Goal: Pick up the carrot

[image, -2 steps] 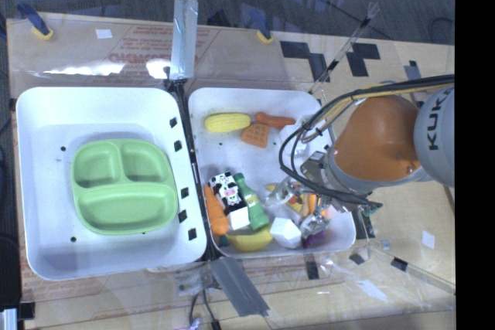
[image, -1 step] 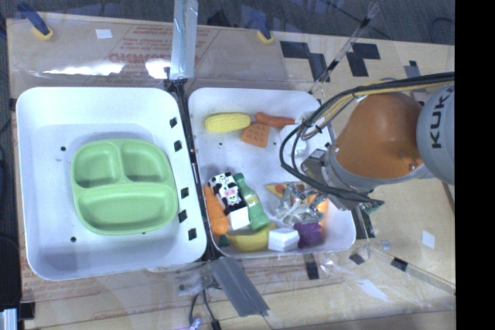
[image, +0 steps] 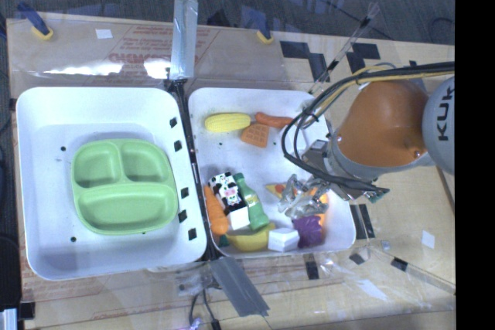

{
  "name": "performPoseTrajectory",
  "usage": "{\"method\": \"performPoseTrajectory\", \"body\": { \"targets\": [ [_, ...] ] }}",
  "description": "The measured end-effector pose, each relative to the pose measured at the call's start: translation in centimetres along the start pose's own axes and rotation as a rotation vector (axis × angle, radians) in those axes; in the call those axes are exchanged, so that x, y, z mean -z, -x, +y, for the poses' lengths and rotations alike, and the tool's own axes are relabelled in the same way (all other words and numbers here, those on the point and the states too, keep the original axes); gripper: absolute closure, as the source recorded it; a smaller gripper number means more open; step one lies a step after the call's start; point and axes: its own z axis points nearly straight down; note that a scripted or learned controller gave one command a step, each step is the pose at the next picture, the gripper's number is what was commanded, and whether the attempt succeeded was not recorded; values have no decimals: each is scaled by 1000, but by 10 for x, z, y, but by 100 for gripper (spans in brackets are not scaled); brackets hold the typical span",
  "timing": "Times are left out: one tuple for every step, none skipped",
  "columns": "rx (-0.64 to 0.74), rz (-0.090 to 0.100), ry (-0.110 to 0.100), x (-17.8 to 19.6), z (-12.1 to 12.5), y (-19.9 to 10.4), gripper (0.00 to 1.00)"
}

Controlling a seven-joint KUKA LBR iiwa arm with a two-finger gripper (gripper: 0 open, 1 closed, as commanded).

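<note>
The carrot (image: 216, 213) is a slim orange piece lying along the left wall of the right bin (image: 309, 100), near its front corner. It rests beside a black-and-white cow toy (image: 226, 188) and a green bottle (image: 251, 203). My gripper (image: 300, 197) hangs low over the front right part of the same bin, well to the right of the carrot, among small toys. The arm's orange band (image: 383, 124) sits above it and hides part of the bin's right side.
The right bin also holds a yellow corn cob (image: 227, 122), an orange sausage-like piece (image: 273, 120), a waffle piece (image: 257, 137), a banana (image: 246, 240), a white block (image: 283, 240) and a purple toy (image: 309, 228). In the left bin lies a green divided plate (image: 122, 185).
</note>
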Motion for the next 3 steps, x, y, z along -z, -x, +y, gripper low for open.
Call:
{"method": "performPoseTrajectory", "body": {
  "targets": [
    [0, 0, 0, 0, 0, 0, 0],
    [168, 0, 1, -37, -16, 6, 0],
    [172, -3, -1, -27, -16, 9, 100]
  ]
}}
